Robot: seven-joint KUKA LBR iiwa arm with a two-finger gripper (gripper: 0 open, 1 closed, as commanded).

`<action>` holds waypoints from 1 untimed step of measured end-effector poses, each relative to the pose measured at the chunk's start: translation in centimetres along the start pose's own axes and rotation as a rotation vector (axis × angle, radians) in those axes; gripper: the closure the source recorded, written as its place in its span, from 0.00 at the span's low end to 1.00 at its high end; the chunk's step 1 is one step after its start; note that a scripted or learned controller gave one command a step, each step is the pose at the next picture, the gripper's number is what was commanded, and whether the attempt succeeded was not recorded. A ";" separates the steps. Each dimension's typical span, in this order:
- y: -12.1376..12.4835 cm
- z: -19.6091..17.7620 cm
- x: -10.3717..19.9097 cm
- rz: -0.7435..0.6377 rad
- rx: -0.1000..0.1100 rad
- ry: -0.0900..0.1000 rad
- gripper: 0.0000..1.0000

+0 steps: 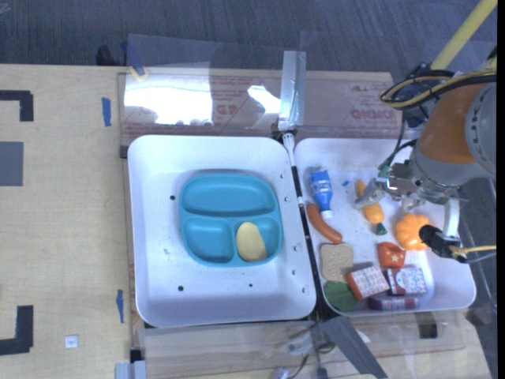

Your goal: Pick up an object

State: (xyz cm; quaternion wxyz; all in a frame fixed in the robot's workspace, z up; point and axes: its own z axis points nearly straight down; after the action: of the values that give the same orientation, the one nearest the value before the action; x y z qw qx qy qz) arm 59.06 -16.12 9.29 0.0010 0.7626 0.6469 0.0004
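My gripper (384, 193) hangs low over the upper middle of the right bin (465, 290), reaching in from the right under the grey and orange wrist. Just below it lies a small yellow-orange piece (373, 212) with a green tip, and a small orange bit (360, 186) sits to its left. An orange fruit (409, 231) lies right beside the gripper, to its lower right. I cannot make out anything held.
The right bin also holds a blue bottle (319, 188), a sausage (325, 223), a bread slice (337, 260), a red piece (390, 254) and small boxes (367, 280) along the front. The left bin (150, 235) holds a blue divided plate (225, 204) with a yellow item (251, 242).
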 end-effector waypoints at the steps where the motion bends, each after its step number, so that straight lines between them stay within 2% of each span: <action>1: 0.1 -1.0 0.1 0.001 -0.003 0.001 1.00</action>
State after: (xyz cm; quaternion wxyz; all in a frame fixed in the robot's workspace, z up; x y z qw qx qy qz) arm 59.15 -16.07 10.33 0.0017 0.7628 0.6466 0.0018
